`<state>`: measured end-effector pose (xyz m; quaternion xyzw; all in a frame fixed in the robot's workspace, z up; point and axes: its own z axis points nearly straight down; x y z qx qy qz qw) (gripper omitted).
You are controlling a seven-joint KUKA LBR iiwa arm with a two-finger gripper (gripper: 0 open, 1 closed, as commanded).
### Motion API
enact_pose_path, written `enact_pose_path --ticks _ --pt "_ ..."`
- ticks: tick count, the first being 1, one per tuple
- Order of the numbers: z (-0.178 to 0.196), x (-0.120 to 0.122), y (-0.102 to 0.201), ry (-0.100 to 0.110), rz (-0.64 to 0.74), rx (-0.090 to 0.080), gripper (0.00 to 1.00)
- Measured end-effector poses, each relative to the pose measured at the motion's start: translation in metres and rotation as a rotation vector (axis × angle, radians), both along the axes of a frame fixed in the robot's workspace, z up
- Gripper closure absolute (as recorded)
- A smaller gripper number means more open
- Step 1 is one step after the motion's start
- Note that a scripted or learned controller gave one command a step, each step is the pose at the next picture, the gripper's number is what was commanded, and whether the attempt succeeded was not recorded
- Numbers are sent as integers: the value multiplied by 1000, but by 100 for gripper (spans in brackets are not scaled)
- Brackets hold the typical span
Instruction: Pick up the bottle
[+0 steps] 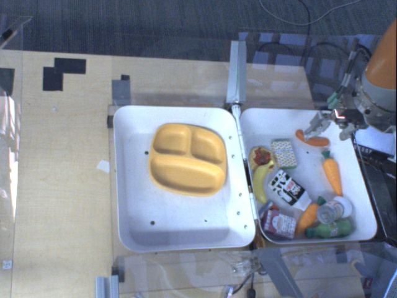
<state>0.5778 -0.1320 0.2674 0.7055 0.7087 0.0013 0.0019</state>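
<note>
- Two-finger gripper [329, 121]: you see its fingers spread and holding nothing, poised above the right white bin's [366, 194] far edge, near a small orange carrot-like toy [313, 140].
- Green plastic bottle [330, 230]: lies on its side in that bin's near right corner, touching a silvery can [333, 211] and well apart from the gripper.
- Handling: probably light, rigid and slippery; grip it across the mid-body.

- We take this for a robotics lab: a pale wooden worktop [62, 166] carries two white bins [124, 185] clamped by metal brackets [235, 73].
- Black square markers [62, 72] sit at upper left.
- Loose cables [298, 8] trail over grey carpet [124, 11] along the top.
</note>
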Motion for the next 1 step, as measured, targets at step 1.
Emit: enact_pose_path --ticks 1 --pt "-22 -14 -48 -1 -212 1 0"
